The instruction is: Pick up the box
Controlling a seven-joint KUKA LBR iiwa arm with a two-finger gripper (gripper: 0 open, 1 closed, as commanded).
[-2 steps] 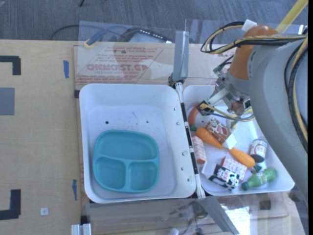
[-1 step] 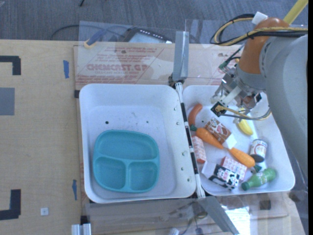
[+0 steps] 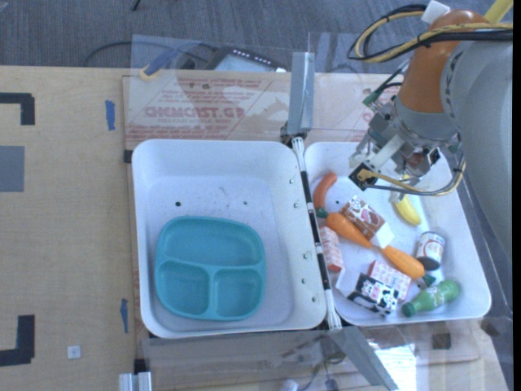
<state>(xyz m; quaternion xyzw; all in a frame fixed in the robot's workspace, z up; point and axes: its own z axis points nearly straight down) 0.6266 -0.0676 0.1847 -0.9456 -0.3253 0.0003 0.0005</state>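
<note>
Camera view: the left bin (image 3: 155, 161) holds a teal divided plate (image 3: 210, 267). The crowded right bin (image 3: 472, 243) has the brown-and-white box (image 3: 364, 217) near its middle, with a carrot (image 3: 370, 241) lying slantwise against its lower side, a black-and-white carton (image 3: 376, 287) below, a green bottle (image 3: 431, 297) at lower right, a can (image 3: 429, 247) and a banana (image 3: 407, 210) to the right. The grey arm (image 3: 488, 137) reaches in from the upper right, and the tool (image 3: 404, 163) hangs over the bin's upper part, up and right of the box; whether it is apart or together cannot be told.
</note>
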